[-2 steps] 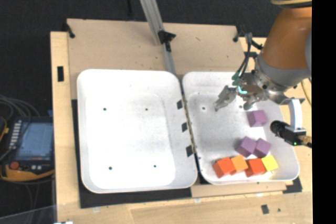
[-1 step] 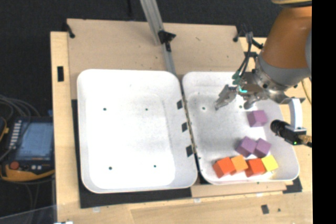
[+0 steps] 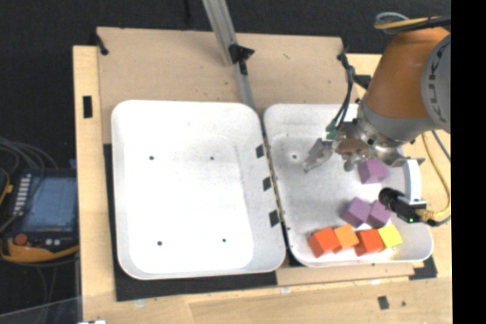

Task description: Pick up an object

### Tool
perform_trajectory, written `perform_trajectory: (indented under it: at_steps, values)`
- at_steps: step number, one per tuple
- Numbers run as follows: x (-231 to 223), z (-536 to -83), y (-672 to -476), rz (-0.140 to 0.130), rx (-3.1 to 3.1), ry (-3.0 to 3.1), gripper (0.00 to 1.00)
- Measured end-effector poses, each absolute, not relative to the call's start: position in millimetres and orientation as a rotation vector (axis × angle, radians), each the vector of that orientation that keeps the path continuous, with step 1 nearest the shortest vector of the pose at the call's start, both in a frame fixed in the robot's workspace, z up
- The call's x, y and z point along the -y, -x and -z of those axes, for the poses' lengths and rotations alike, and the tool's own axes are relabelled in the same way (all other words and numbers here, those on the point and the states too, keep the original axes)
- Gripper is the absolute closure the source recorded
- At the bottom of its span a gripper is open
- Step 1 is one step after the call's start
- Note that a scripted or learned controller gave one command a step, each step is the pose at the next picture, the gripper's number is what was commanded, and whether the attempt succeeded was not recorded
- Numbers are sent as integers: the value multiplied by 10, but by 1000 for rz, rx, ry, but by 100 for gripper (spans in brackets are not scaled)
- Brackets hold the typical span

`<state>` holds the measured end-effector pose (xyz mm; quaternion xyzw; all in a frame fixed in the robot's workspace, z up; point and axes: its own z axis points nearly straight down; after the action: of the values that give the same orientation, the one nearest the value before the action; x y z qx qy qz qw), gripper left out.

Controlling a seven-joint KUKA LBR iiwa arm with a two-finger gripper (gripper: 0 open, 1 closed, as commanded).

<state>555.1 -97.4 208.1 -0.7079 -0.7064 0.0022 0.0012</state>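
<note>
Camera view from above showed a purple block [image 3: 372,170] lying in the right bin [image 3: 302,202], just beside the claw [image 3: 332,152] on its lower right and partly under the wrist. It looked close to a cube, so no long axis could be made out; its edges sat slightly turned against the bin's walls. Nothing could be seen gripped by the claw, and whether the claw was spread or pressed together could not be told from this angle.

Below the claw and farther toward the bin's near wall, two more purple blocks [image 3: 365,212] sat touching each other. Beyond them, farthest from the claw, a row of four blocks ran left to right along the near wall: an orange block [image 3: 325,242], a paler orange block [image 3: 347,236], a red-orange block [image 3: 370,242] and a yellow block [image 3: 390,237], each touching the next. The row's long axis followed that wall.

The arm [image 3: 406,91], grey with its orange band, came in from the claw's right. A small black part with a green light [image 3: 399,202] hung off it, lower right of the claw.

Left of the claw, across the shared rim, lay the left bin [image 3: 182,186]. A grey pole [image 3: 215,0] slanted away above and left of the claw, over the wooden bench [image 3: 171,64]. Far to the claw's left, off the bench, sat a handheld screen unit [image 3: 44,207].
</note>
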Motion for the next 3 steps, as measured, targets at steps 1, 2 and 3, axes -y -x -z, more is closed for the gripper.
perform_trajectory:
  at_steps: [1,2,3]
  values:
    - [1069,-1493,-5570,-8,2217,2221,0]
    - [1084,-980,-5570,-3,2219,2225,0]
    - [1089,-1107,-5584,5,2212,2237,100]
